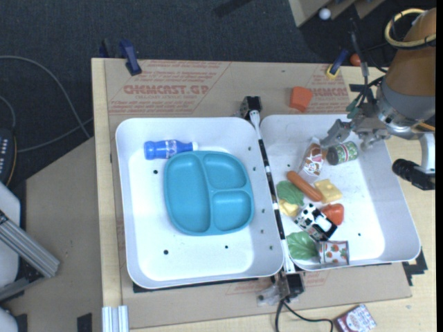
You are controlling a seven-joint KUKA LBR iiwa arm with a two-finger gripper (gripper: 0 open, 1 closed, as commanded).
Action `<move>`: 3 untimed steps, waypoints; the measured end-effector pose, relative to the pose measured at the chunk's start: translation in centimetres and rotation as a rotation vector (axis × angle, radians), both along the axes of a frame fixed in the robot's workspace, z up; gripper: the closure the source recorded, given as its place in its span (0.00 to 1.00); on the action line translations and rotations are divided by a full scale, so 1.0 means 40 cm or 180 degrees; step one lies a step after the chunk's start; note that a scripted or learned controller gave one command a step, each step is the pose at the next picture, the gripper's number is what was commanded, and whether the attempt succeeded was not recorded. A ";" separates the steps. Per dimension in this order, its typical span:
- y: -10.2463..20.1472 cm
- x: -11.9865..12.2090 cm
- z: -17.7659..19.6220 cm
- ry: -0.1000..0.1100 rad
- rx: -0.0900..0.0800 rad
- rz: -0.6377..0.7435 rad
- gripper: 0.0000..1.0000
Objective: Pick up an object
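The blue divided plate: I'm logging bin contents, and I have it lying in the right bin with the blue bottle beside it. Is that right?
Not quite. The blue divided plate lies in the left bin, not the right, as the camera view shows. The blue bottle is indeed beside it.

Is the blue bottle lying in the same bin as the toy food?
No, the blue bottle lies in the left bin beside the blue tray.

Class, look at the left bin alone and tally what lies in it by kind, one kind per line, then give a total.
Blue bottle: 1
Blue divided plate: 1
Total in the left bin: 2
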State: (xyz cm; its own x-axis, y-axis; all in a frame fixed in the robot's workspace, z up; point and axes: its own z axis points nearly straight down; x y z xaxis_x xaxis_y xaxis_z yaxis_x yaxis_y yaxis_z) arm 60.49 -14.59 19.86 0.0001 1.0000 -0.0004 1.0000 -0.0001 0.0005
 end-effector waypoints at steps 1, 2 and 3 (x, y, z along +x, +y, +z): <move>-0.070 0.094 -0.239 0.0000 0.0001 0.0003 0.00; 0.127 0.001 -0.286 0.0008 0.0007 0.0006 0.00; 0.100 -0.070 -0.285 0.0006 0.0003 -0.0002 0.00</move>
